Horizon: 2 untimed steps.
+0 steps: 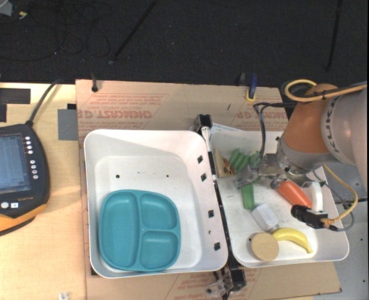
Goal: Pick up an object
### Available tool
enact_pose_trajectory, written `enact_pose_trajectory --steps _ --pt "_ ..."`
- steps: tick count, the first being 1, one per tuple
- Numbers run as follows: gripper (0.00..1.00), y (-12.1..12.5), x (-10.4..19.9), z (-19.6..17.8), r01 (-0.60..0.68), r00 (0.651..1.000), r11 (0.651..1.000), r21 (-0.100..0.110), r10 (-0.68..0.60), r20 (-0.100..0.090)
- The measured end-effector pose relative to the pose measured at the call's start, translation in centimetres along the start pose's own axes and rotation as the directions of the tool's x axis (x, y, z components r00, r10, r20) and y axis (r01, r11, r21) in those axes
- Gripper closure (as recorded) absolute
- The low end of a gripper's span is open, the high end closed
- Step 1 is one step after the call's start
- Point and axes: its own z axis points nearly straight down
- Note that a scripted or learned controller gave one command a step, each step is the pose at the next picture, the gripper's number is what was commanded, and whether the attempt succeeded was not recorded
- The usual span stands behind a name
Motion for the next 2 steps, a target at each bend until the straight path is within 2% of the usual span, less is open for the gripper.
enact_pose_trajectory --steps 1,2 --pt "0.00 -4.5 4.4 1.4 0.008 1.000 1.000 0.010 -0.008 0.000" --pt "1.00 -4.3 4.0 0.3 0.000 1.000 1.000 0.007 -0.001 0.002"
